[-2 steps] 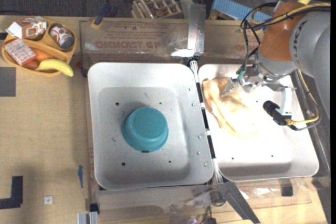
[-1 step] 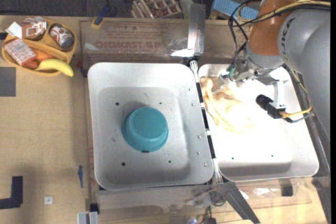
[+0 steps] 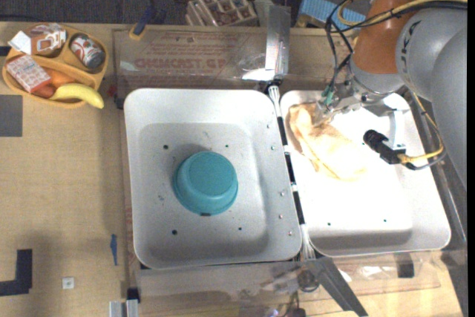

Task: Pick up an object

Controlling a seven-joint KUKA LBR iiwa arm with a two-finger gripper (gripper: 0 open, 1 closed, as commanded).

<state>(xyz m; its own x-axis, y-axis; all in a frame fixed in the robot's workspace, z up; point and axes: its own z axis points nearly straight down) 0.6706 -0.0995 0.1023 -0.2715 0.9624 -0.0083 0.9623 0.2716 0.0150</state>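
Two white bins stand side by side on the desk. In the left bin (image 3: 148,122) a teal bowl (image 3: 206,182) lies upside down, near the middle of the floor. In the right bin (image 3: 386,226) a pale, thin, crumpled thing, maybe a cloth or soft bag (image 3: 326,141), is spread in the upper left part, close to the wall between the bins.

The gripper (image 3: 330,102) is low over the upper end of this cloth, and it looks to touch it or almost touch it. Whether the fingers are wide or narrow I cannot tell, because they are small and mixed with cables and the glare of the bin.

I think the cloth is the thing that the arm tries to pick. It looks light and soft, without a stiff form, so it will fold and hang when lifted. A pinch on a raised fold near the upper edge seems best to me; on a flat part the fingers may only slide over it. The bowl looks hard and smooth, and upside down it gives little edge to take.

Beyond the bins, at the far left of the desk, an orange tray (image 3: 22,82) holds a banana (image 3: 78,93) and some packets.
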